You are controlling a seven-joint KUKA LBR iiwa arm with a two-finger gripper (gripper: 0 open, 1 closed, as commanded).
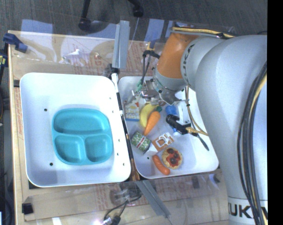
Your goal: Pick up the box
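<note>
Small pale box (131, 110) lies by yellow fruit (145, 113).

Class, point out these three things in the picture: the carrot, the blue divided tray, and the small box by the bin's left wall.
carrot (152, 122), camera view, middle of its orange body.
blue divided tray (81, 136), camera view, ridge between its compartments.
small box (131, 111), camera view, centre of its top face.

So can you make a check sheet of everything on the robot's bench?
Surface: wooden bench bearing two white bins, left bin and right bin.
Job's things: small box in the right bin.
Clutter: teal tray in the left bin; carrot, banana, can, pizza.
Grippers: gripper low over the right bin.
Cables: black cable along the arm.
Surroundings: chair base, dark carpet.
</note>
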